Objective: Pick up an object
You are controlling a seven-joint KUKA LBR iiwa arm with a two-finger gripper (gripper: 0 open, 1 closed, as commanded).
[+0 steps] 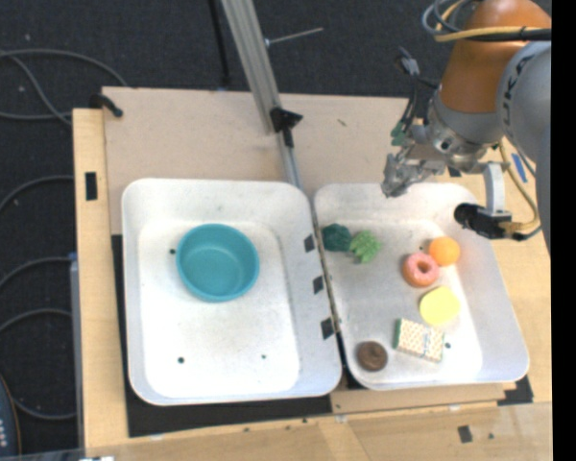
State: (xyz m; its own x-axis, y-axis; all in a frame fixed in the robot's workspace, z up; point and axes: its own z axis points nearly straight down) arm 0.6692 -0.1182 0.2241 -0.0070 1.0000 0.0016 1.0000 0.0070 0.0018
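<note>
Objects for picking are lying scattered in the right bin (pixel 480 353): a dark green piece (pixel 336 237) and a lighter green broccoli-like piece (pixel 365 248) are sitting touching each other near the bin's left wall; a pink ring doughnut (pixel 421 270) is resting toward the middle, with a small orange ball (pixel 444 251) just beside it on the upper right; a yellow disc (pixel 440 306) is lying below the doughnut; a checkered wafer (pixel 420 339) is lying just below the disc; and a brown round cookie (pixel 372 355) is sitting near the lower left corner. I am holding my gripper (pixel 396 182) over the bin's far rim, apart from every one of these items and carrying nothing that can be seen; whether it is wide or narrow I cannot tell at this size. My grey arm (pixel 528 84) with its orange band (pixel 490 51) is reaching in from the right. Beside this bin, the left bin (pixel 154 363) is holding a teal bowl (pixel 218 261), standing upright near its middle. Both bins are resting on a tan bench (pixel 192 123), and an aluminium post (pixel 254 51) is rising at a slant from behind the seam between them.
</note>
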